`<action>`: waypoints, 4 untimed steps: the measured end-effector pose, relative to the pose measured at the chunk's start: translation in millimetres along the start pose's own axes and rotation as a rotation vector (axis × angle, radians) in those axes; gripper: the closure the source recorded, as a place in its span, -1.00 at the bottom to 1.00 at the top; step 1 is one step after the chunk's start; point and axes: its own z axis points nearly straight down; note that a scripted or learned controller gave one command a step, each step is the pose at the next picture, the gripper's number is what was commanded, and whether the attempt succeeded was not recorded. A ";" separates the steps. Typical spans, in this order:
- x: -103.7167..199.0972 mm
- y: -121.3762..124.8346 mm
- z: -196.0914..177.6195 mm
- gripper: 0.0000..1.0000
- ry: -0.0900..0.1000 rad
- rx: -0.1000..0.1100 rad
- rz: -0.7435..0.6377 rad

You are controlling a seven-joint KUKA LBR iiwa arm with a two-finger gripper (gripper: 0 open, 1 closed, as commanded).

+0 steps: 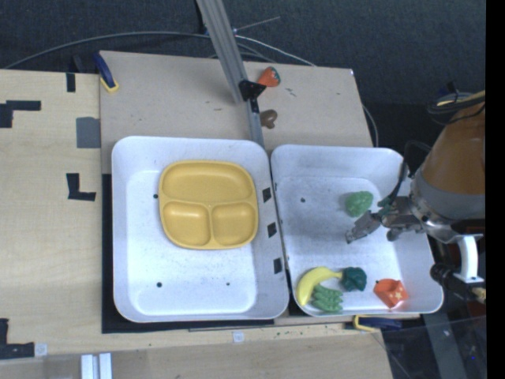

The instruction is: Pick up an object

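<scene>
Camera view: claw (364,229) beside green toy (358,203); banana (312,279) near.

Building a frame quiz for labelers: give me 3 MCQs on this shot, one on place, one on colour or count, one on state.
1. Where does the yellow divided tray lie?
A. In the left bin
B. In the right bin
C. On the bare bench

2. What colour is the item at the right bin's lower right corner?
A. Blue
B. Orange-red
C. White

3. How does the gripper stand relative to the light green item?
A. Beside it, just below, with nothing seen between the fingers
B. Lifting it over the left bin
C. Pressing it onto the tray

Answers:
1. A, the tray sits inside the left bin.
2. B, the orange-red item lies there.
3. A, the green item rests on the bin floor beside the gripper.
</scene>
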 end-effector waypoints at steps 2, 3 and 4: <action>-7.8 -5.5 95.5 -1.00 -0.002 -0.006 -0.001; -7.1 -5.6 84.8 1.00 -0.001 -0.005 -0.001; 2.5 -0.3 35.6 1.00 -0.002 -0.010 -0.003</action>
